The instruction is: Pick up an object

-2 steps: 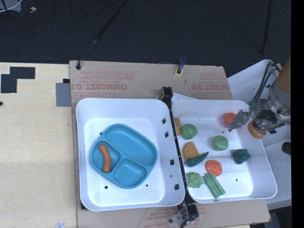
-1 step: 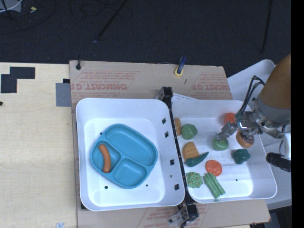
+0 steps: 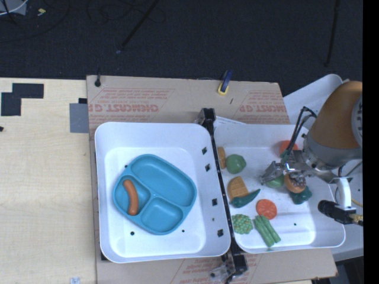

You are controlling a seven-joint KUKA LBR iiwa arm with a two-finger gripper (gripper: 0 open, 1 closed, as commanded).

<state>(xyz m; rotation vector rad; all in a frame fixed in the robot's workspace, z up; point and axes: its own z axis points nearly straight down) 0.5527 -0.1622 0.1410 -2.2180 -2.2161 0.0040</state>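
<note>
My gripper (image 3: 277, 173) is low in the right bin (image 3: 323, 236), near its right side. It hovers over or touches a small green piece (image 3: 274, 183); whether anything is held cannot be made out. Just right of it lie an orange-brown toy (image 3: 294, 185) and a dark green piece (image 3: 301, 196). A red item (image 3: 286, 146) peeks out behind the wrist. To the left of the gripper lie a green round fruit (image 3: 235, 163), a yellow corn piece (image 3: 237, 187), a dark green pepper (image 3: 245, 198), a red tomato (image 3: 266, 208), broccoli (image 3: 241, 223) and green stalks (image 3: 267, 231).
The left bin (image 3: 112, 241) holds a blue divided plate (image 3: 169, 188) with an orange sausage (image 3: 131, 196) in its left compartment. A small orange piece (image 3: 221, 157) lies against the divider between the bins. The arm's grey body (image 3: 337, 135) covers the right bin's far right corner.
</note>
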